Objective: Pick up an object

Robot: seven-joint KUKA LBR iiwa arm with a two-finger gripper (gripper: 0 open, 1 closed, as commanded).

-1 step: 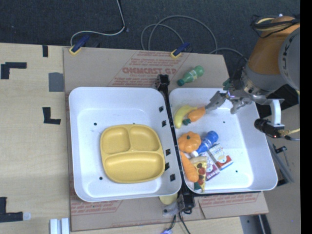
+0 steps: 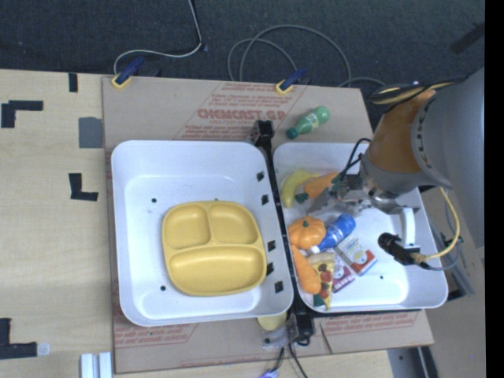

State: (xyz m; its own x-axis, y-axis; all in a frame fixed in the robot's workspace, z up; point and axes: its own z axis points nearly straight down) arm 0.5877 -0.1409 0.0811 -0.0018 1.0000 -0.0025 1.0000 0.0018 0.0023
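Objects for picking lie heaped in the right-hand shallow white plastic bin (image 2: 425, 286): a small round orange pumpkin-shaped toy (image 2: 306, 231) near the bin's centre-left, a blue-capped small bottle (image 2: 337, 232) touching it at 3 o'clock, a curved yellow banana-shaped toy (image 2: 294, 186) at its 12 o'clock, an orange carrot-like piece (image 2: 320, 185) just beside the banana, a flat red-and-white printed packet (image 2: 356, 256) at 4 o'clock of the pumpkin, and a second orange elongated toy (image 2: 305, 274) at 6 o'clock, against the bin's left wall. The two-finger gripper (image 2: 349, 196) of the grey arm with an orange band (image 2: 394, 136) hangs over the upper middle of this bin, at 2 o'clock of the pumpkin; whether its claw is wide or narrow cannot be told, and no item is seen between the fingers. The left-hand shallow white plastic bin (image 2: 130, 203) bears a yellow three-compartment plastic tray (image 2: 213, 247). A green plastic bottle (image 2: 308, 122) lies on the brown cardboard sheet (image 2: 197, 113) outside the bins, at 12 o'clock of the right bin.
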